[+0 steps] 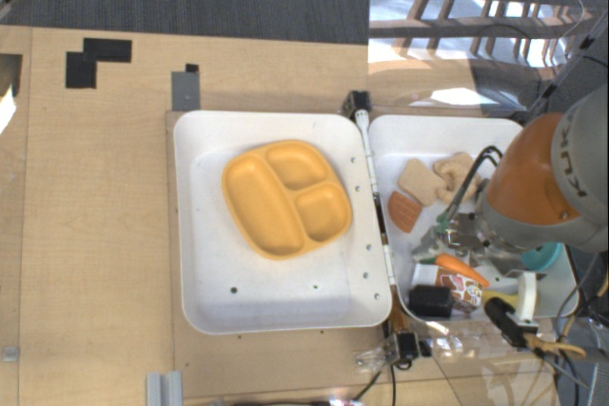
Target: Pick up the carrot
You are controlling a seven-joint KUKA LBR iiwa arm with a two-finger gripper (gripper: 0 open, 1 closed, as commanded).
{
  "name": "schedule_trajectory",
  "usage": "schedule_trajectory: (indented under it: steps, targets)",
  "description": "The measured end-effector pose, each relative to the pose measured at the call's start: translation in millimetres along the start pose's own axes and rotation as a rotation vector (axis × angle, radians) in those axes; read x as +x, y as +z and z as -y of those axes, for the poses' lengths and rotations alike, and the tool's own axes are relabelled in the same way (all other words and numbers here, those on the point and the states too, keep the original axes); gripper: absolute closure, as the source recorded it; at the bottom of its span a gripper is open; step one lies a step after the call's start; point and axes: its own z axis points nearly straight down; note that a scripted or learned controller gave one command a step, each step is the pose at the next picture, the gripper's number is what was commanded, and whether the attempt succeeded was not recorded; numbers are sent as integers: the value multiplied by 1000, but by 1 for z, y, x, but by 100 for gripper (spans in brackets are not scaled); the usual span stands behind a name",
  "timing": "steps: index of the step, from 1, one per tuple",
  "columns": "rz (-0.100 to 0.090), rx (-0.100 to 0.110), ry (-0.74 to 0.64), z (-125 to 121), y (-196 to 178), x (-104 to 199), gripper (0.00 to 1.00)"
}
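Note:
The carrot, a short orange stick, lies near the front of the right bin. It rests on a white and brown packet. The arm, grey with its orange band, leans over this bin from the right. My gripper hangs just above and behind the carrot, its metal tip close to the carrot's left end. The arm's bulk hides the bin's right half.
The right bin also holds two tan bread-like pieces, a reddish slice, a black block, a yellow banana and a teal item. A yellow divided plate sits in the left bin.

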Motion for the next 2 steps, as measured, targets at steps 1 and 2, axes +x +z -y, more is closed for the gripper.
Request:
schedule_trajectory:
  steps: [1, 2]
  targets:
    - [0, -13, -5, -4, -13, 3, 100]
    - [0, -19, -10, -7, -23, 4, 100]
